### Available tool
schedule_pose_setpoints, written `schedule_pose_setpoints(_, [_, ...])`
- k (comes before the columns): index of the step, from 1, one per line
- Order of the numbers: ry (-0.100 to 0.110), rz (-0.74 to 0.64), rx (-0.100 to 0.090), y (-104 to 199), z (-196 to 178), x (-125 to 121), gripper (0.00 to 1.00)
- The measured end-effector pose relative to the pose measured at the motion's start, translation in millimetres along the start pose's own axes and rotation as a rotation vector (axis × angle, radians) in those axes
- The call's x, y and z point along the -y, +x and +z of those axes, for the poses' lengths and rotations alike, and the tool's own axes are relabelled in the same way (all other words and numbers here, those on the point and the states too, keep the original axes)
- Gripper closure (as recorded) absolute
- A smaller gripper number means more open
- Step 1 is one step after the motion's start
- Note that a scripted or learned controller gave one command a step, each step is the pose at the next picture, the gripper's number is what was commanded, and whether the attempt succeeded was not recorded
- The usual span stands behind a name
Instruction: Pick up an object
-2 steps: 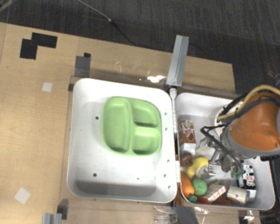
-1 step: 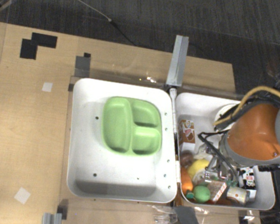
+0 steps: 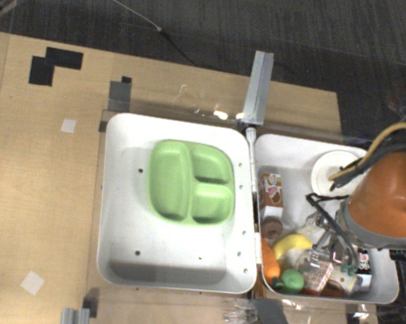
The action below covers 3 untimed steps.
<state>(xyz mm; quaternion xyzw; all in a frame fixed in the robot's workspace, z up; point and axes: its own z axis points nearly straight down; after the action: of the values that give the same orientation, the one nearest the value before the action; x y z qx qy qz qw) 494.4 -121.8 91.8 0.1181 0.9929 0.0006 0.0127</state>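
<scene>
A pale wooden table [image 3: 30,195] carries two shallow white bins side by side, with dark carpet on the far side. The left bin [image 3: 123,184] holds a green divided tray [image 3: 189,182]. The right bin [image 3: 393,287] is crowded along its near edge: a yellow lemon-like fruit [image 3: 293,243], an orange piece [image 3: 270,264], a green ball [image 3: 292,281] and a small printed packet [image 3: 270,188] farther back, with a white disc [image 3: 330,169] at the far side. The gripper [image 3: 327,255] reaches down among this clutter just right of the yellow fruit; whether the jaws are open or closed on anything I cannot tell. The fruits look like light, rigid, smooth toys, likely to slip, so they are best taken across the middle.
</scene>
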Motion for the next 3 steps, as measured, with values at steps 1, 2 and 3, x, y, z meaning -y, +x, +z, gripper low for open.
schedule_pose_setpoints(1, [0.003,0.055,0.001,1.2,-0.1,-34.8,0.00])
schedule_pose_setpoints(2, [-0.001,0.256,-0.001,2.9,0.0,-13.0,0.00])
schedule_pose_setpoints(3, [0.005,0.290,0.002,7.6,-0.2,-29.3,0.00])
